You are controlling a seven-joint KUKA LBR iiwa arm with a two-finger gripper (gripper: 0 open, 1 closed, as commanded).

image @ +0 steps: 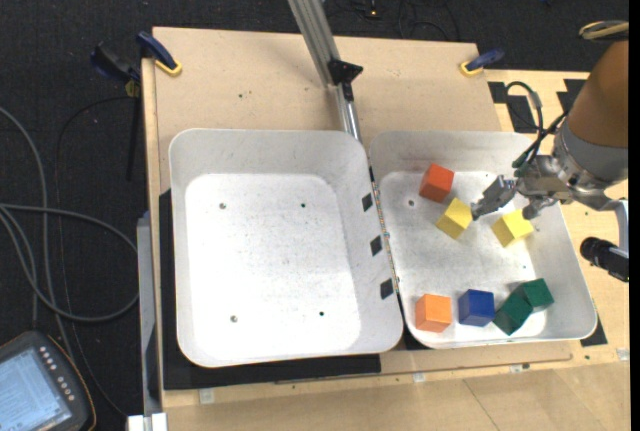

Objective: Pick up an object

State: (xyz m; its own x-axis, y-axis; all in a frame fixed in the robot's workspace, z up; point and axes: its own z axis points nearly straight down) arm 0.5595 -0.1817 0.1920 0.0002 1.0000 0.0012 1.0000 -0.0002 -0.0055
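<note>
The right bin [400,249] holds several small blocks. An orange block [436,182] lies near its back, with a yellow block [454,218] just in front of it. A second yellow block [512,227] lies further right. Along the front edge sit another orange block [432,311], a blue block [477,307] and two green blocks [514,312] [538,292] touching each other. My gripper [508,201] hangs over the right bin, open, its fingers spread just behind and above the right-hand yellow block. One finger [488,199] points toward the left-hand yellow block. Nothing sits between the fingers.
The left bin [265,244] lies beside the right one, their rims meeting at mid-bench. A slanted metal pole [305,4] comes down to the back of the bins. Clamps [160,54] [482,61] sit at the bench's back corners.
</note>
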